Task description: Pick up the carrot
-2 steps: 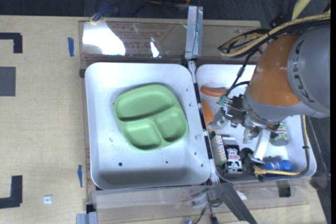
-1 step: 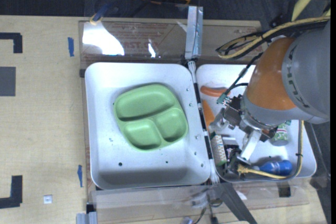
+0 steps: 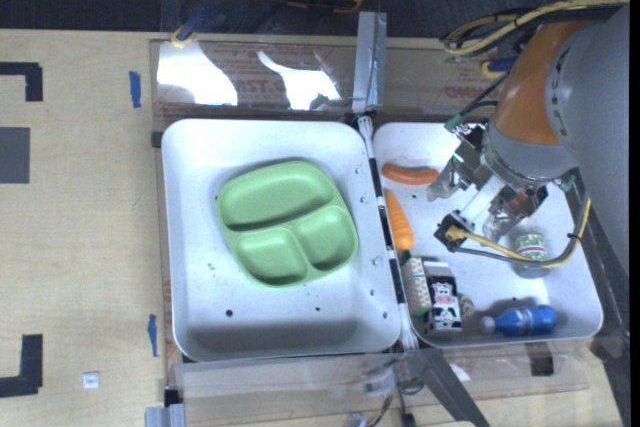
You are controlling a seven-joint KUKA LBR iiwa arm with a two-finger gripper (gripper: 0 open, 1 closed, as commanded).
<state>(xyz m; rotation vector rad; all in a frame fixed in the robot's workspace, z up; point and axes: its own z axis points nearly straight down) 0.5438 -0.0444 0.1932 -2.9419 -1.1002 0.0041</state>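
The carrot (image 3: 400, 222) is orange and tapered. It lies lengthwise against the left wall of the right bin (image 3: 585, 310), with nothing touching it. My gripper (image 3: 456, 179) hangs over the upper middle of that bin, right of and slightly above the carrot, about a carrot's length away. It is close to the right end of an orange-red sausage-shaped thing (image 3: 410, 174). Nothing shows between the gripper and the carrot.
Below the carrot stands a small printed carton (image 3: 441, 296), with a blue bottle (image 3: 521, 320) lying to its right. A small round green-labelled cup (image 3: 529, 244) sits under the wrist. The left bin (image 3: 190, 245) holds a green divided plate (image 3: 288, 220).
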